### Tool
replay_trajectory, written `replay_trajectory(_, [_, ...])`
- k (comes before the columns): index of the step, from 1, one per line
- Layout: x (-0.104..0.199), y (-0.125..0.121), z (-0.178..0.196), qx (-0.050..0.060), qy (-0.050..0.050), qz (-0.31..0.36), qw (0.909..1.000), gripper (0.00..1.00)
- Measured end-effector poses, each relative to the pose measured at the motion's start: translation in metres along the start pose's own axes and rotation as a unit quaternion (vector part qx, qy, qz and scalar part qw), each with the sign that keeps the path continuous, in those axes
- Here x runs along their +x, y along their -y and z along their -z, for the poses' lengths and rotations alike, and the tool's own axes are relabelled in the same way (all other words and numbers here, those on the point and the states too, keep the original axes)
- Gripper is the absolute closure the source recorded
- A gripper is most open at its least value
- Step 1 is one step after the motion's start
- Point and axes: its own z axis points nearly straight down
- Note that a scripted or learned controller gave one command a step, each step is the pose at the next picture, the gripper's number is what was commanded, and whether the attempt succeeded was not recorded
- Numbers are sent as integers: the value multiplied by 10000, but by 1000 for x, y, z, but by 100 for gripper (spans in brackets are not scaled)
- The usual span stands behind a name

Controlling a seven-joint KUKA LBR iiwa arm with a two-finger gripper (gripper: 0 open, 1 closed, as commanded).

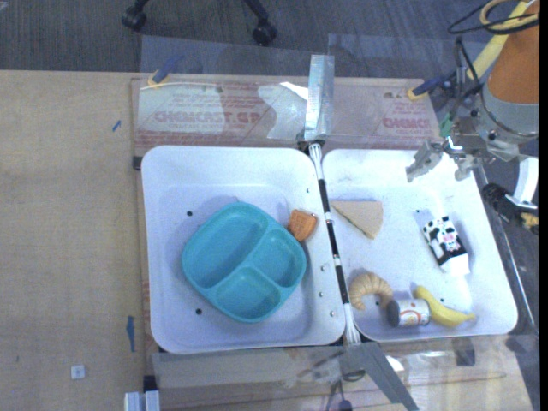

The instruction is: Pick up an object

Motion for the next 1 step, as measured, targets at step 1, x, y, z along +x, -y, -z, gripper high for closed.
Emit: replay_trajectory(1, [-31,37,-81,-8,3,-18,10000,0])
